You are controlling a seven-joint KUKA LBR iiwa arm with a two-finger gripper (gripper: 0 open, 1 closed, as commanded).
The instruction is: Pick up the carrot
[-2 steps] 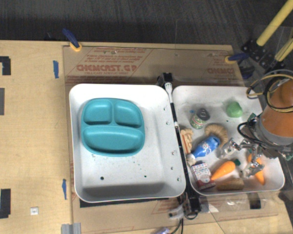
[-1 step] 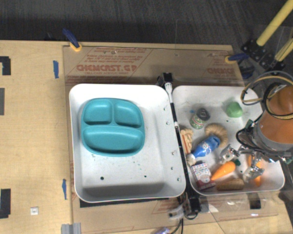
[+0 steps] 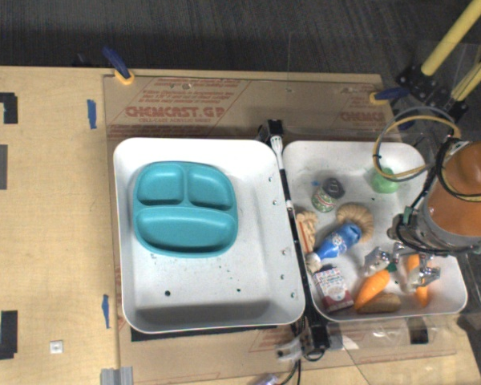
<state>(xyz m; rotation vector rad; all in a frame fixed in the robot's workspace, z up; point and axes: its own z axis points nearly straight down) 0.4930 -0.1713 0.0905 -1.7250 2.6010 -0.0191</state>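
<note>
- The carrot (image 3: 373,288) lies in the right bin (image 3: 453,299), toward its 6 o'clock edge.
- The tool (image 3: 402,268) sits at the carrot's 2 o'clock, low, apparently lined up to grasp.
- Its opening: cannot tell.

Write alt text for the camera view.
The gripper is down in the right bin, right beside the carrot, among a blue bottle, a small can and other clutter. The left bin holds a teal tray.
</note>
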